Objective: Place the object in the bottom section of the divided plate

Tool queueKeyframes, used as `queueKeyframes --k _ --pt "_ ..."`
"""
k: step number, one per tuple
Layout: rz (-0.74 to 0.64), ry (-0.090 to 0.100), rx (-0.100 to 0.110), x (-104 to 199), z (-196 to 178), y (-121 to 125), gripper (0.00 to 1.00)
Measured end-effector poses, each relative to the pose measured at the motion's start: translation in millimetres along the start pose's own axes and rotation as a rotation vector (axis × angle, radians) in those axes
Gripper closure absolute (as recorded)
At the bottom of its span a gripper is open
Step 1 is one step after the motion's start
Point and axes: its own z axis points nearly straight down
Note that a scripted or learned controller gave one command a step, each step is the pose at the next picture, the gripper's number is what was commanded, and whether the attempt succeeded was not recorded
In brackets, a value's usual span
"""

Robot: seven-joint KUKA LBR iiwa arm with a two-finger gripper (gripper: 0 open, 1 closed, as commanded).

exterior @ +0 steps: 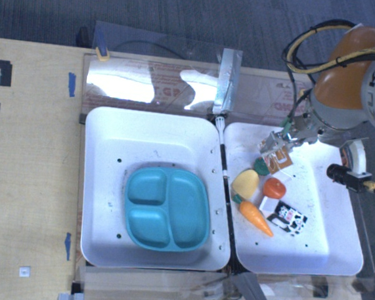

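Two shallow white bins are being shown side by side on the bench [21, 163], the left bin [103, 138] in the centre of the frame and the right bin [336, 253] toward the right. A blue divided plate [167, 207] is being carried by the left bin, lying flat near its lower middle, with open white floor around it on every side. In the right bin a small cluster is being kept together left of centre: a yellow lemon-like toy [246, 183], a red tomato-like toy [275, 187], an orange toy carrot [256, 216] with a green stub, a black-and-white printed piece [288, 217] and a small green item [261, 166]. The gripper [278, 150] is being held over the upper part of this bin, just above the green item; whether it is wide or narrow cannot be told, and nothing can be confirmed as being held. Which item is meant is not being made plain; the carrot is judged a likely candidate, light, stiff and smooth, so some slipping is to be expected, and it is best taken across its thicker middle. Room is being limited by the neighbouring toys, which are touching or nearly so, and by the raised rims where the two bins meet, over which any carried item must be lifted before being lowered toward the plate section nearest the lower edge of the frame.
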Motion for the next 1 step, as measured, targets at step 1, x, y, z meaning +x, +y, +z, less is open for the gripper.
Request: queueKeyframes --k 1 --pt "0.045 0.002 0.000 53.4 2.2 52.4 1.00"
